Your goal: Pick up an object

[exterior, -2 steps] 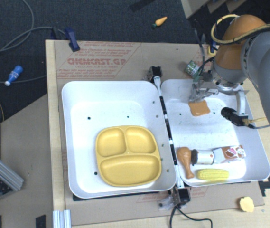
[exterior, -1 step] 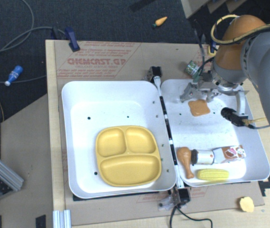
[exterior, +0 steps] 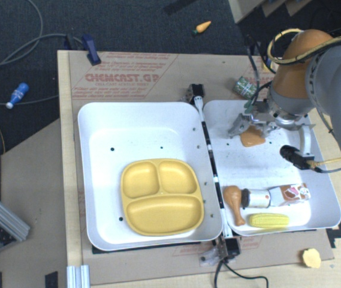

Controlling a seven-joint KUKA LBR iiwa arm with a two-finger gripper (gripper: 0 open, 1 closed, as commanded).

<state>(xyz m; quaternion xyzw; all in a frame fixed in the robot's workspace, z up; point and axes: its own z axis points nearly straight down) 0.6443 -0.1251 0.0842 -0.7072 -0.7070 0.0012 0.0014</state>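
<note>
My gripper (exterior: 251,125) hangs low at the back of the right bin (exterior: 230,161), below the orange band of the arm. An orange-brown lump (exterior: 253,138) lies right at its tip, partly covered by it; whether the two touch is unclear. Along that bin's front lie a toy drumstick (exterior: 234,201), a white and black cylinder (exterior: 257,198), a small printed packet (exterior: 293,192) and a yellow corn cob (exterior: 269,221).
A yellow divided plate (exterior: 160,195) sits in the left bin (exterior: 98,131). A black cable end (exterior: 292,154) hangs off the arm over the right bin. A small greenish object (exterior: 244,87) rests on the bench behind that bin, and a yellow piece (exterior: 311,257) lies at the front right.
</note>
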